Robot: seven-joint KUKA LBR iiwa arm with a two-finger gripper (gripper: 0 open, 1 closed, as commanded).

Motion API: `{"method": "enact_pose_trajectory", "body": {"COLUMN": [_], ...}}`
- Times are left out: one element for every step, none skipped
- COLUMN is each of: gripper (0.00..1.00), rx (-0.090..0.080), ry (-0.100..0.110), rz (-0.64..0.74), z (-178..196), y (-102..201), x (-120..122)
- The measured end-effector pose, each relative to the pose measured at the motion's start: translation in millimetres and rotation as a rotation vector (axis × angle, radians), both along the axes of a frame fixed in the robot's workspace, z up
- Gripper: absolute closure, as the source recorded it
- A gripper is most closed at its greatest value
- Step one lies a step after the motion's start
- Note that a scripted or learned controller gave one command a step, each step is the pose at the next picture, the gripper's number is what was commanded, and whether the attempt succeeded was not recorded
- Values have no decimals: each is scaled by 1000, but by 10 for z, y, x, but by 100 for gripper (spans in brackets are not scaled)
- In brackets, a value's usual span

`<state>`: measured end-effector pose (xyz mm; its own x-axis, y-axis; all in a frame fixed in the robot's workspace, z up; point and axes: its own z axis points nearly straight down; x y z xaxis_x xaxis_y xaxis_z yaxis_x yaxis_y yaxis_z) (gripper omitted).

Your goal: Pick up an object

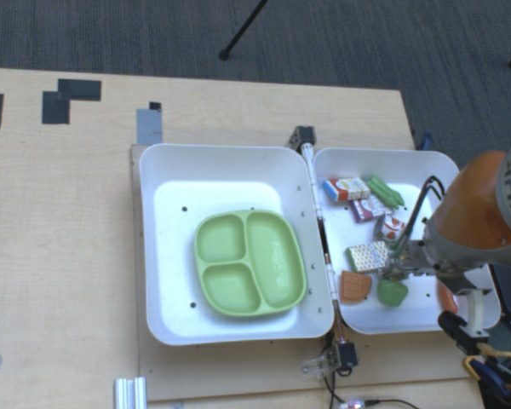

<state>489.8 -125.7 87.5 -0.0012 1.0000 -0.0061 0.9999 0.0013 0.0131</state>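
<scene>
Left white bin [166, 228] is holding a pale green three-compartment plastic plate [250, 262], lying flat near its centre. Right white bin [426, 318] is carrying small toy items: a red-and-white box [347, 187], a green pod-shaped piece [385, 192], a speckled green-white packet [368, 256], an orange waffle-like square [354, 287], and a round green plastic piece [393, 293]. The gripper [399, 271] is hanging just above the round green piece, seemingly touching it; cannot tell how far the tool is parted, or whether it is gripping anything.
</scene>
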Motion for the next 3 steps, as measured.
{"method": "enact_pose_trajectory", "body": {"gripper": [0, 100, 0], "rx": [0, 1, 1], "ry": [-2, -5, -5], "rz": [0, 0, 0], "z": [3, 107, 106], "y": [384, 390, 390], "x": [5, 17, 16]}}
